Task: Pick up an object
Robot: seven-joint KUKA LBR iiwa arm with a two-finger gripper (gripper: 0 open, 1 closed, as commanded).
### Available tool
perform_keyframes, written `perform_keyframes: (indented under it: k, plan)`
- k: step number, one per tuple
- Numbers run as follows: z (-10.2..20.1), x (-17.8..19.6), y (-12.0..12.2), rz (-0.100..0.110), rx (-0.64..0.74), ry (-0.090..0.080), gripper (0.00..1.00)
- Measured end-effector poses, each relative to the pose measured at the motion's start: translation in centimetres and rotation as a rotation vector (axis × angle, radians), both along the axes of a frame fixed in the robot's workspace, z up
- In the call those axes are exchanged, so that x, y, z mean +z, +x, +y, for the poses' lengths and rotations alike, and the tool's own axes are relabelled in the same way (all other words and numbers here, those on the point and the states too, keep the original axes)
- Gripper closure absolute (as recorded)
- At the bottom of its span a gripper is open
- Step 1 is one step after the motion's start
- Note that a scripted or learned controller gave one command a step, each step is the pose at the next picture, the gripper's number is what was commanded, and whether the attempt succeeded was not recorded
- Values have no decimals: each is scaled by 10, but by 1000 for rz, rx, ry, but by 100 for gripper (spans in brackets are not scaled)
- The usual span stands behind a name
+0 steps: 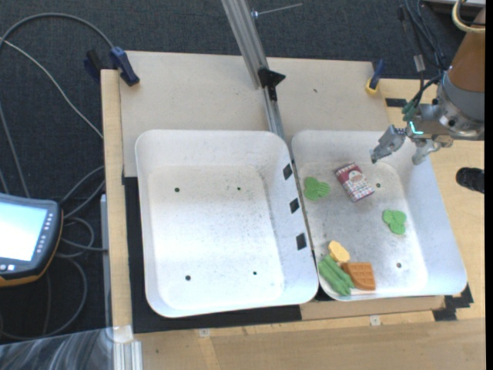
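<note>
Above the right shallow white bin's far edge, the gripper hangs, fingers spread, gripping nothing.

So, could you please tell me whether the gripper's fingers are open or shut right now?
Open. The two-finger gripper hangs over the right white bin with its fingers spread apart and nothing between them.
</note>
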State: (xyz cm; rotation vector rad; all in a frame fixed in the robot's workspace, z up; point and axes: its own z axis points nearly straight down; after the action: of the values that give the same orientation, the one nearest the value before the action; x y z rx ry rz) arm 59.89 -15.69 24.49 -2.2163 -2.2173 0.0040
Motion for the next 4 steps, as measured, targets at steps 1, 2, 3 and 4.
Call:
perform_keyframes:
  k: [1, 2, 3, 4]
  plan:
    - [0, 2, 1, -4, 1, -1, 0]
    - [8, -52, -7, 1, 0, 0, 0]
    - [11, -110, 0, 2, 1, 0, 0]
    - [12, -155, -1, 1, 0, 0, 0]
